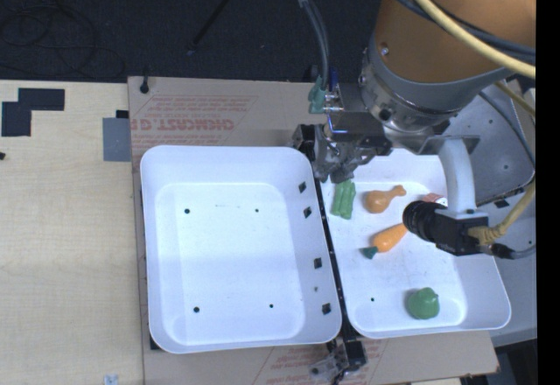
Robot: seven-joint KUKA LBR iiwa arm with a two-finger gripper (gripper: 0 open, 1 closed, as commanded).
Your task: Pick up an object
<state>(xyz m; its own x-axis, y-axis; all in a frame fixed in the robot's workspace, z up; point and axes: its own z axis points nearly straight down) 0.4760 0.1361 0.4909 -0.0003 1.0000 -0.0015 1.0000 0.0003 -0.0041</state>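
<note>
End effector [343, 166] is hovering at the right bin's [490, 322] far-left corner; grip state unclear, can't tell. Green block [343, 199] is lying directly below it, long axis running near-to-far.

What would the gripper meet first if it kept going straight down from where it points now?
Most likely the green pickle-shaped toy, which lies just below the gripper near the left wall of the right bin. Depth is hard to judge from this slanted view, so it could instead touch the bin floor beside it.
</note>
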